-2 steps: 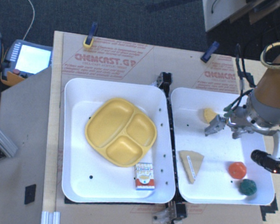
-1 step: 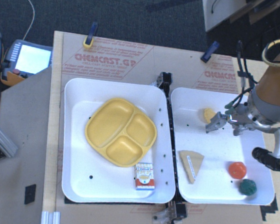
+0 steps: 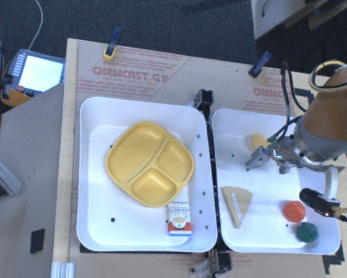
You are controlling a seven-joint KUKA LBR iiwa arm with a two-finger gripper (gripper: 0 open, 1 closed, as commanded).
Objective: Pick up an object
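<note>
Nearest, a carton [image 3: 179,220] sits at the left bin's [image 3: 90,157] front edge, while in the right bin [image 3: 262,239] the gripper [image 3: 270,162], fingers apart and empty, hovers beside a yellow block [image 3: 259,141] near the back edge, probably mid-approach, needing descent and closure.

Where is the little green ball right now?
The small round dark green ball sits in the right white plastic bin, near its front right corner, just beside the round orange-red ball.
</note>
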